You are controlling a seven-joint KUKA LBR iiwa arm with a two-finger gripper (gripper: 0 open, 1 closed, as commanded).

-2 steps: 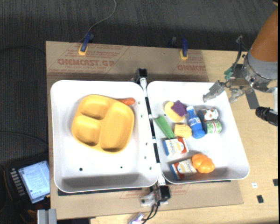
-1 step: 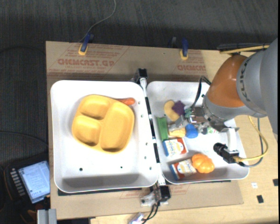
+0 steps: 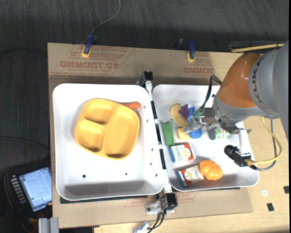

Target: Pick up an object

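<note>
Objects for picking lie crowded in the right bin (image 3: 252,178). Nearest the camera's lower edge sit an orange fruit (image 3: 210,169) and, just beside it, a red-and-white box (image 3: 189,175); above them a blue-and-white carton (image 3: 182,153), then a green bar (image 3: 168,133) along the left wall. Farther up are a yellow piece (image 3: 177,113) and a purple piece (image 3: 186,112), touching or nearly so.

The gripper (image 3: 198,124) is low in the middle of this bin, over a small blue thing (image 3: 195,133). Whether its fingers are apart or closed, or have hold of anything, I cannot tell; the metal parts blur into the clutter.

To do this step well, I judge it should settle on one item with free space at both sides, descend straight, and close squarely. The close neighbours risk being nudged or pinched together.

The left bin (image 3: 63,178) holds a yellow divided tray (image 3: 106,127), with an orange-red piece (image 3: 132,105) at its upper edge. Farthest, two clamps (image 3: 90,44) pin the board (image 3: 131,62).
</note>
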